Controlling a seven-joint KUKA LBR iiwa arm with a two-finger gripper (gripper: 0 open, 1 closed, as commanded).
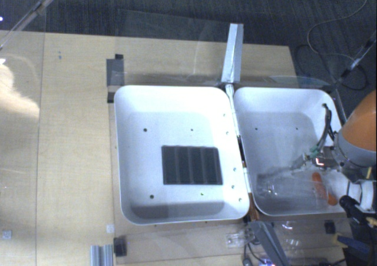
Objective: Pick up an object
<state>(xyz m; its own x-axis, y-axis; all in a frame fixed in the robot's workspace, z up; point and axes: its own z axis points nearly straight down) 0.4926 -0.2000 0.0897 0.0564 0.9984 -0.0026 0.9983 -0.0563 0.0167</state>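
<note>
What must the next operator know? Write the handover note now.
Gripper: low in the right bin, by its right wall; grip cannot be judged.
Things: a dark ribbed block lies flat in the left bin; a clear plastic item and small orange pieces lie at the right bin's front.
Done: no lift confirmed.
Left: grasp one object and raise it.
</note>
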